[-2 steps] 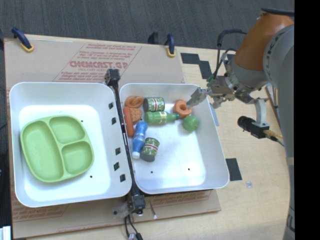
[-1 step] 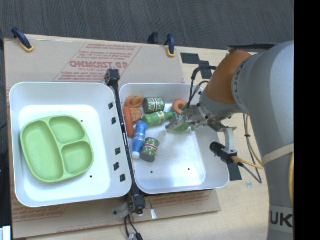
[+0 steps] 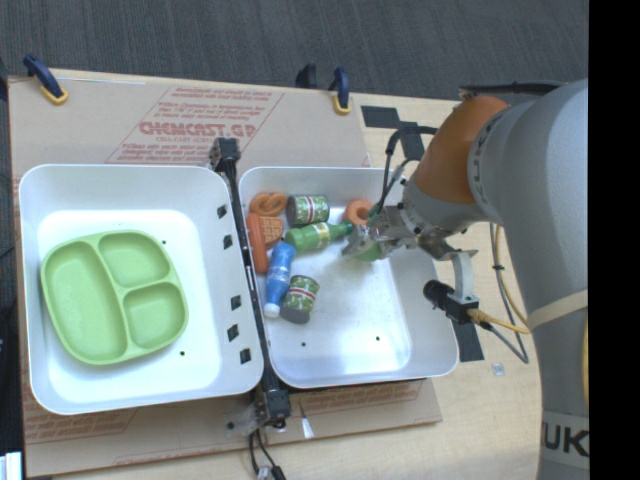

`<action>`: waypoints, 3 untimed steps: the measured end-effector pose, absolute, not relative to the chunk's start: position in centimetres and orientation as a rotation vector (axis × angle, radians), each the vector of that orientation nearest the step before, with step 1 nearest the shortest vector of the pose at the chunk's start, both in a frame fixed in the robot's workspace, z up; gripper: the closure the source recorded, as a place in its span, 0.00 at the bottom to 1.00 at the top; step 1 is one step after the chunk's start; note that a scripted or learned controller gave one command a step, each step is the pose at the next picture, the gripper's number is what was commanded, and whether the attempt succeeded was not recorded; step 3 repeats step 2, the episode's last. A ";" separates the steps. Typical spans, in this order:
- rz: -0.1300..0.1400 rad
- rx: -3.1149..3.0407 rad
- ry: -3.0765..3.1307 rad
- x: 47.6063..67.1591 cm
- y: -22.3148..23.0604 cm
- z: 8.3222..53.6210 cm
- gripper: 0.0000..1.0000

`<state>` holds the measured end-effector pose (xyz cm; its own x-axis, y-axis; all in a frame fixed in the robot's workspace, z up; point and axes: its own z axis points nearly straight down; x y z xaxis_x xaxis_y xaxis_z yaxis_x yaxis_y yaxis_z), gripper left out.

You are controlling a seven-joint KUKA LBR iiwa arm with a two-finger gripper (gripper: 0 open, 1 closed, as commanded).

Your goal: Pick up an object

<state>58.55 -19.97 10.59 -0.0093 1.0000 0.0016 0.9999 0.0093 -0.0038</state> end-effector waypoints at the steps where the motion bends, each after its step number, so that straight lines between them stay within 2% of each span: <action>1: -0.004 -2.215 -2.230 60.4 -13.2 21.6 1.00; 2: 0.003 -2.211 -2.230 54.6 -9.5 22.0 1.00; 3: 0.003 -2.211 -2.230 54.6 -9.5 22.0 1.00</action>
